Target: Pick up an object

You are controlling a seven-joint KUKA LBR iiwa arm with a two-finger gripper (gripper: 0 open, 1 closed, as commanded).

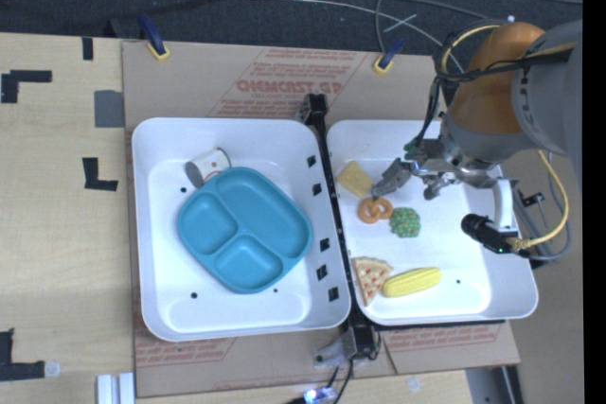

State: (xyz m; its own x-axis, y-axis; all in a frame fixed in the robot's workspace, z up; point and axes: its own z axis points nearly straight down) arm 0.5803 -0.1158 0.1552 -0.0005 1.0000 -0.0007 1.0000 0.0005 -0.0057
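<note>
The left bin [151,232] holds a blue divided tray [244,228]. In the right bin [502,293] lie a pretzel [374,210], broccoli [405,222] and corn [410,281]. The gripper [414,179] hovers open above the pretzel, holding nothing.

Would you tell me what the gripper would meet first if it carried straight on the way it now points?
Probably the pretzel: the gripper points down-left toward it, though depth is hard to judge.
</note>
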